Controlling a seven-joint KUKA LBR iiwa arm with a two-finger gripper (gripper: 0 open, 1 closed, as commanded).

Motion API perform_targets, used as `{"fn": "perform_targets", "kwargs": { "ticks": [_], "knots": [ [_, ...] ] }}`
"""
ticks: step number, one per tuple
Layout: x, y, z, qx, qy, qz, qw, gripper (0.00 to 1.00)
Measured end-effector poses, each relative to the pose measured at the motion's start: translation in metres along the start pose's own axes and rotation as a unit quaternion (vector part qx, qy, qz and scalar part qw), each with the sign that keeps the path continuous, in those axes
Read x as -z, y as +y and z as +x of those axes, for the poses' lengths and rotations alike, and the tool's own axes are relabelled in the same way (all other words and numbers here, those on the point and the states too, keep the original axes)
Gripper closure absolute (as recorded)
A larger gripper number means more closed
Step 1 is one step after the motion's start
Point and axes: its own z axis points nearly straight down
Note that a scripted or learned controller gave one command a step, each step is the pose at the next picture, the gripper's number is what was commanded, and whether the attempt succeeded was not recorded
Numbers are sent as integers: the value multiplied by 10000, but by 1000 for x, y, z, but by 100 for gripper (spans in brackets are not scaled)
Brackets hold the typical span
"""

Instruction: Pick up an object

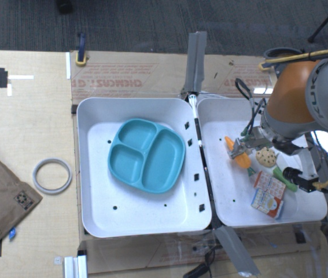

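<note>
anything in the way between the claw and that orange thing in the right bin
Nothing visible does. The claw is already down at the orange object in the right bin. The cookie-like piece and the small carton lie off to its side, not between them.

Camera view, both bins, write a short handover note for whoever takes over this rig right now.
Claw: down in the right bin, at the orange carrot-like piece. I cannot tell from this angle whether it has a grip on it.
Right bin: the orange piece, a round speckled cookie-like item, a green piece and a small printed carton, all close together near the arm.
Left bin: a blue divided plate, flat near the middle.
Done: nothing visibly lifted.
Left: confirm a grasp, then raise one object out of the bin.
</note>
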Motion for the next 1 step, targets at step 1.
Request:
{"fn": "perform_targets", "kwargs": {
  "ticks": [1],
  "knots": [
    [111,-1,46,-922,-5,5,9957,100]
  ]
}}
